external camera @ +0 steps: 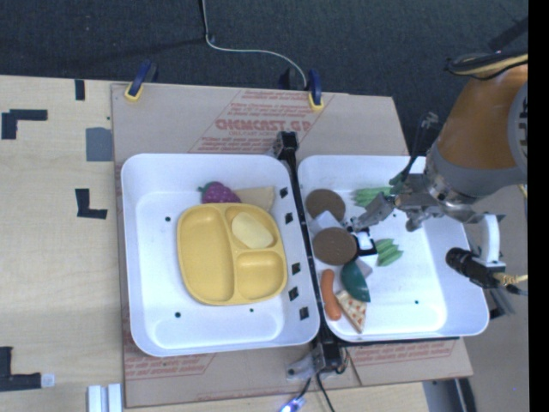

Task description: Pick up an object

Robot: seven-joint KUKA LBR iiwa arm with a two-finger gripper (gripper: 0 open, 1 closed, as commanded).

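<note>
Right bin (429, 312) with the claw (360, 232), its grip state impossible to tell, low over a cluster of play food, the lower brown disc (334, 245) lying just to its left, toward the divider between bins.

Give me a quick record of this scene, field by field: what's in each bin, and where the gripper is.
left bin: yellow divided plate with a pale yellow food piece in its upper right compartment; purple grapes beside the plate's top edge
right bin: two brown round pieces, green pea pods, dark green piece, orange sausage, pizza slice
gripper: low over the right bin, next to the brown pieces
grasp: cannot tell
</note>
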